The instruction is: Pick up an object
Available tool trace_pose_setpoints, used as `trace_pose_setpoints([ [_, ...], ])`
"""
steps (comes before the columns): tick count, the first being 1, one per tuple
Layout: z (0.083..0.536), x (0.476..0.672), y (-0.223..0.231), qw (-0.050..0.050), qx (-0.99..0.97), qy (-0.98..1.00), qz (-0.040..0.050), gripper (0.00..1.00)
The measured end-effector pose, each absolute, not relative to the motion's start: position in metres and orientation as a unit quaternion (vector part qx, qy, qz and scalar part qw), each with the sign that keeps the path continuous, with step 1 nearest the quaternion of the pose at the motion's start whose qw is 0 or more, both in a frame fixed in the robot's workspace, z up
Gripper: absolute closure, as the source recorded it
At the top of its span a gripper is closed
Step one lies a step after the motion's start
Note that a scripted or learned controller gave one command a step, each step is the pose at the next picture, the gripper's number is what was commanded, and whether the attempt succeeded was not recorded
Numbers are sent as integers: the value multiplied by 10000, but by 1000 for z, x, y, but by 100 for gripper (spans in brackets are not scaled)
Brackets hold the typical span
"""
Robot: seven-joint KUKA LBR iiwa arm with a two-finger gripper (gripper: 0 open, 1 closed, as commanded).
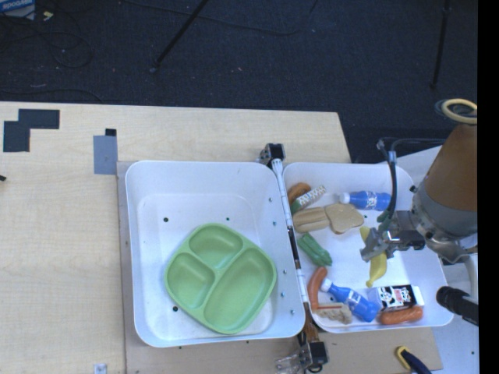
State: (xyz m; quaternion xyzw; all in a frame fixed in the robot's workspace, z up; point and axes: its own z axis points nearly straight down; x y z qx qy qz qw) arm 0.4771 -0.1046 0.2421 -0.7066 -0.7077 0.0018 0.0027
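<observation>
The right bin holds several small objects: a tan bread-shaped piece, a blue bottle near the back, a green pepper-like piece, a yellow banana-like piece, another blue bottle, a red sausage, and a small black-and-white carton. My gripper hangs low over the right bin, just above the yellow piece. Whether anything sits between its fingers is hidden from this angle.
The left bin holds a green three-compartment plate. A divider rail runs between the bins. A cable loops beside the arm. The wooden bench extends to the left.
</observation>
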Motion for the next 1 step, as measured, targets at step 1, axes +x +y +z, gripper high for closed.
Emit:
trace_pose_setpoints([
  [1, 259, 476, -34, 24, -7063, -7079, 22, 100],
])
